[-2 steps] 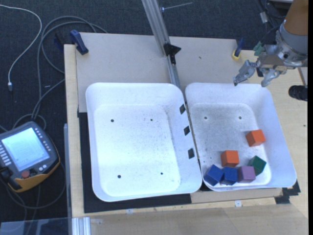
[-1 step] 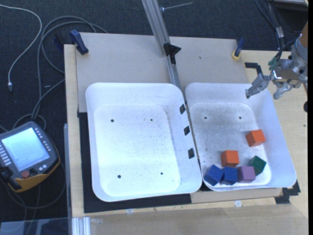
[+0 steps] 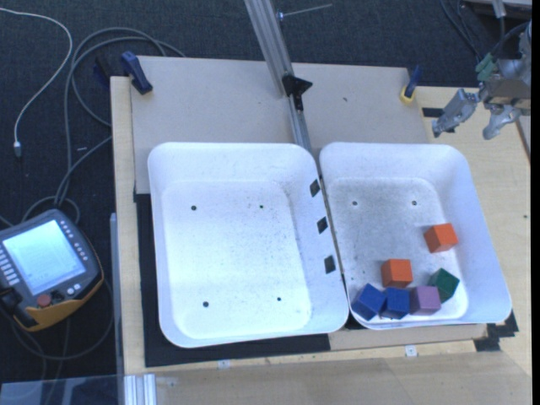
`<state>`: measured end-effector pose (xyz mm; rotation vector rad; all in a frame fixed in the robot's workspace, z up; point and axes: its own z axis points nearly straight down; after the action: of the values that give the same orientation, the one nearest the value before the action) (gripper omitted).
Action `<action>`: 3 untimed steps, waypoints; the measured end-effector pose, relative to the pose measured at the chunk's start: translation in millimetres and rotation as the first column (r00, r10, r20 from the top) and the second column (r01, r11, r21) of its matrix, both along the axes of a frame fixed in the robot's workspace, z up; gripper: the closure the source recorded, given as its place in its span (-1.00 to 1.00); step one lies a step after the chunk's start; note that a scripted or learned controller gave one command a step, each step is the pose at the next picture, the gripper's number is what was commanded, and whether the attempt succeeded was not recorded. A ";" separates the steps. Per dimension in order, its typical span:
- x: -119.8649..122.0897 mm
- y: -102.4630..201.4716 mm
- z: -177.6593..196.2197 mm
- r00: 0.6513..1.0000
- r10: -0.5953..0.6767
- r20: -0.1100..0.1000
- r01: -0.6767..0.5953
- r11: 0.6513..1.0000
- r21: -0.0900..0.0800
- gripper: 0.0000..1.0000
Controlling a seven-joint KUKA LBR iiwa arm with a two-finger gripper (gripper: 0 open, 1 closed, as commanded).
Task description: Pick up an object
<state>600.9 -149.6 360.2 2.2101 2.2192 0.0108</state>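
We note the gripper (image 3: 474, 118) spread wide and empty, above the far right corner of the right bin (image 3: 472, 184). Nothing picked yet: the blocks, e.g. the orange block (image 3: 440, 237), sit near-right in that bin.

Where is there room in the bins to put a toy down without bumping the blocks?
The left bin has its whole floor bare. In the right bin, the back half is free, up to the orange block. It is crowded at the front edge: another orange block, two blue blocks, a purple block and a green block.
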 end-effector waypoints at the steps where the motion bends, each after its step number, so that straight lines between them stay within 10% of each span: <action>1: -42.2 -42.6 -97.2 1.000 -0.009 -0.022 0.009 1.000 0.004 -1.00; 2: -41.0 -68.3 -248.7 1.000 -0.005 -0.021 0.005 1.000 0.005 -1.00; 3: -76.6 -39.4 -261.8 1.000 -0.004 -0.017 0.004 1.000 0.006 -1.00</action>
<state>524.3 -189.0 98.5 2.2263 2.2259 -0.0019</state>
